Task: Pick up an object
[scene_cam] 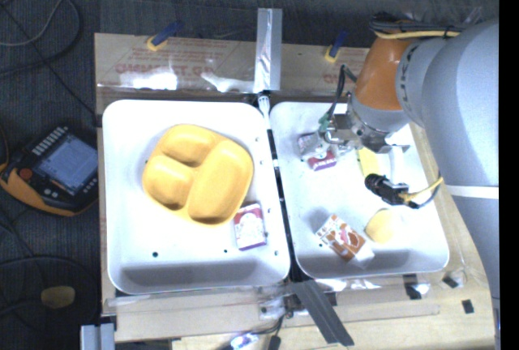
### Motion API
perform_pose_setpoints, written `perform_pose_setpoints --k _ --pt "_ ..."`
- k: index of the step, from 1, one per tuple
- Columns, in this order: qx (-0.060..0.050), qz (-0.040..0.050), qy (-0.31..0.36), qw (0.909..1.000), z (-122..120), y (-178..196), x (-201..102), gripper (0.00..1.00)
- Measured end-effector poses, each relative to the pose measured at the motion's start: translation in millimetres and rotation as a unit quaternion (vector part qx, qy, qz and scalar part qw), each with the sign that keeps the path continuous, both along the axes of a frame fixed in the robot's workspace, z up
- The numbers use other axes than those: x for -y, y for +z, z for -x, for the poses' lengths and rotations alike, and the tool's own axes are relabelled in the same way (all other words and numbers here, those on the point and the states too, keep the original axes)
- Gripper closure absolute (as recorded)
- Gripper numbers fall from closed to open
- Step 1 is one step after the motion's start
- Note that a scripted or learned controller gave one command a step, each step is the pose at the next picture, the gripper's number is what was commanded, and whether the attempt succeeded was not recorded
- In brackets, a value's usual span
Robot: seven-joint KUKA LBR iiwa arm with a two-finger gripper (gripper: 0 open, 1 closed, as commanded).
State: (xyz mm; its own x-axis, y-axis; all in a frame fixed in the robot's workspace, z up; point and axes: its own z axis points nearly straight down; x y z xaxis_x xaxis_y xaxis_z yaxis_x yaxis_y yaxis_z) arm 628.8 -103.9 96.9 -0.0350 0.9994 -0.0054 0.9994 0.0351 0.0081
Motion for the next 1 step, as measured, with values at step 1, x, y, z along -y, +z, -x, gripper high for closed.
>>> perform_pose_setpoints --k 1 --pt "-0.008 -0.0017 0.079 0.9968 -38.7 83.3 -48.1 1.0"
